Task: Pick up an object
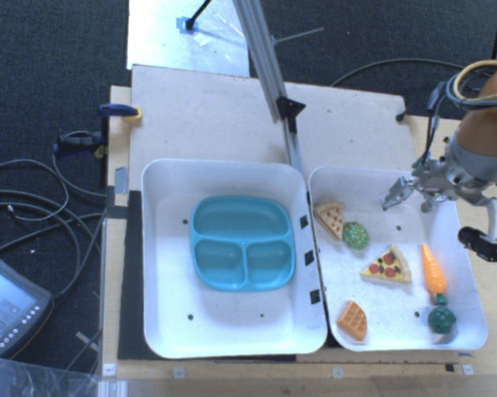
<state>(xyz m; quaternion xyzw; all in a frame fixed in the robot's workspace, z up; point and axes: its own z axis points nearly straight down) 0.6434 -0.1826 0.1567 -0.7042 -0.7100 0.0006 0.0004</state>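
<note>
Hovering over the far part of the right bin (pixel 475 333), gripper (pixel 412 195) has its fingers spread and holds nothing. Right bin contents: pizza slice (pixel 388 267) mid-bin; second pizza slice (pixel 330 217) at far left, touching a green round item (pixel 354 235); carrot (pixel 433 269) along the right side; dark green broccoli-like piece (pixel 441 318) just nearer than the carrot; waffle piece (pixel 352 320) at the near left. Left bin (pixel 162 314) holds a teal divided plate (pixel 242 242).
</note>
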